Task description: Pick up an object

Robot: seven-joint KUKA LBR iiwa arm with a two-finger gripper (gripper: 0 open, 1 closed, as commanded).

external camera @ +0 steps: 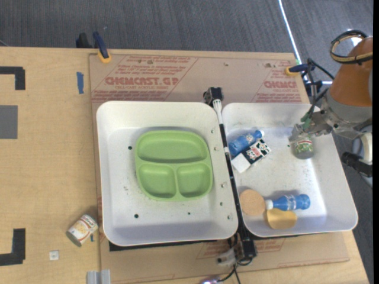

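Grey carpet lay beyond the desk (47,129). I could not tell how the jaws (304,147) stood; ideally they would descend straight, centred over the small round object (304,151) below them.

1. A single fixed camera looked down on the light wooden bench (41,176) from above, at a slant, not straight overhead.
2. It faced toward 12 o'clock, where a strip of dark grey carpeted floor (177,10) lay beyond the bench's far edge.
3. It stood far enough off to take in both shallow white plastic bins whole: the left bin (112,158) near the centre, the right bin (331,182) toward 3 o'clock.
4. The grey arm with the orange band (352,81) entered at 2 o'clock, cut by the frame edge.
5. With one view, nothing was shared.
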